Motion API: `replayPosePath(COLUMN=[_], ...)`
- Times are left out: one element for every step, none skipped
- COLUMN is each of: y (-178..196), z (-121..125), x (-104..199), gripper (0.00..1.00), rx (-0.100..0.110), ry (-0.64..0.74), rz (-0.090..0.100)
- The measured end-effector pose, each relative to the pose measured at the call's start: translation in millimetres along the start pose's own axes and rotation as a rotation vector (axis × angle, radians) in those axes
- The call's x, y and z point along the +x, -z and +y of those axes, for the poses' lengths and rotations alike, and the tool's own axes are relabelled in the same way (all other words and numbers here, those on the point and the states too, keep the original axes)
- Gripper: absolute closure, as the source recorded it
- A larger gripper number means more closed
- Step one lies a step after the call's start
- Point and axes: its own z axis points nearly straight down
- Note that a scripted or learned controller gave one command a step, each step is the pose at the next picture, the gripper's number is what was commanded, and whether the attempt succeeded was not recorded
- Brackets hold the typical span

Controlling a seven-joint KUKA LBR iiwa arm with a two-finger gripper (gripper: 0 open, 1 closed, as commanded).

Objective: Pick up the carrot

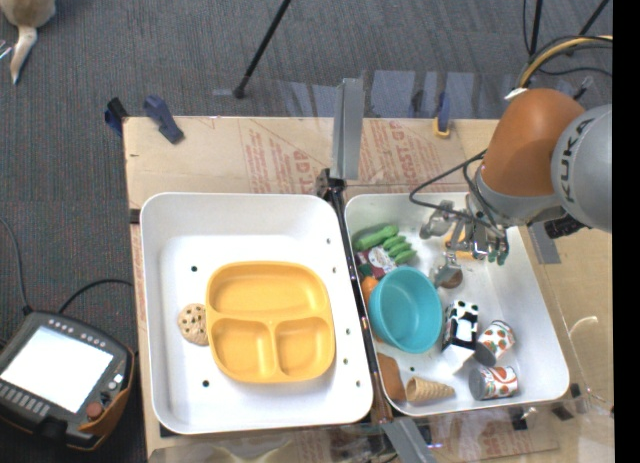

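your carrot (368,284) sits in the right bin (530,296), a small orange bit at its left wall, wedged between the green pieces (384,242) and the teal bowl (405,309). your gripper (462,249) hangs over the same bin, right of the carrot and apart from it; can't tell its state. left bin (165,251) has a yellow tray (270,319) and a cookie (193,323).

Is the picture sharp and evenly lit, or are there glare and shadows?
Camera view: light is soft and even; the yellow tray casts a faint shadow in the left bin; the claw looks slightly blurred; the white bins show no strong glare.
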Motion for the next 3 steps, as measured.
replayPosePath(y=[38,7,6], z=[-48,-54,-10], x=[-9,-11,-2], gripper=[0.00,0.00,0.00], rx=[0.002,-0.002,0.000], ry=[-0.175,-0.328,-0.417], rz=[-0.002,-0.012,-0.012])
